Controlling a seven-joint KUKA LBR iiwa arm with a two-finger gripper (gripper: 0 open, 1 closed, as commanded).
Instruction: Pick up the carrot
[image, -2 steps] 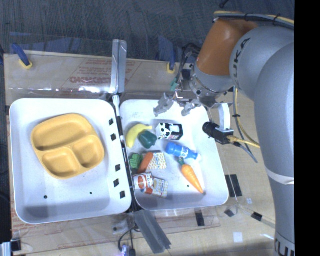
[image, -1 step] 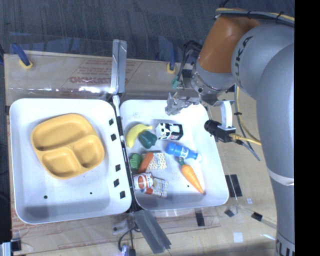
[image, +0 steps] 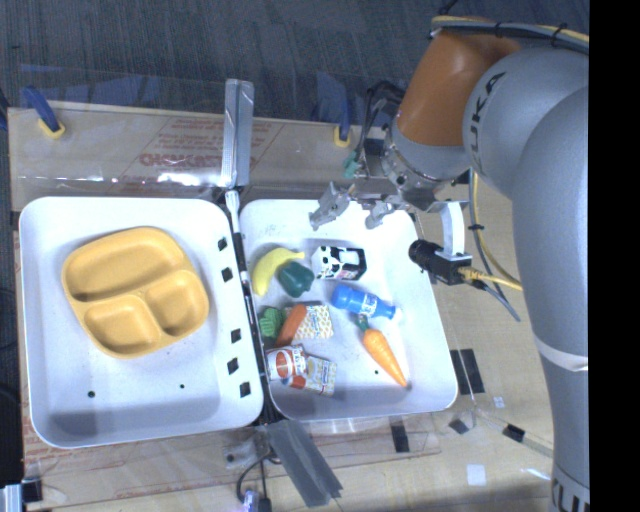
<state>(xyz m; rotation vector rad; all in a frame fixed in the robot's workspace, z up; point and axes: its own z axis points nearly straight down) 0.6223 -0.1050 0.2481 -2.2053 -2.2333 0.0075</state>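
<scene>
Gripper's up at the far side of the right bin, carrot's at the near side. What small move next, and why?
Probably bring the gripper toward the near right corner of the right bin until it is above the carrot. The fingers look open and hold nothing, and the blue bottle lies between gripper and carrot, so stay high.

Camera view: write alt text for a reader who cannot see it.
A carrot lies near the front right of the right bin, beside a blue bottle and other toy groceries, while the open gripper hangs over the bin's far edge. The left bin holds a yellow divided tray.
</scene>
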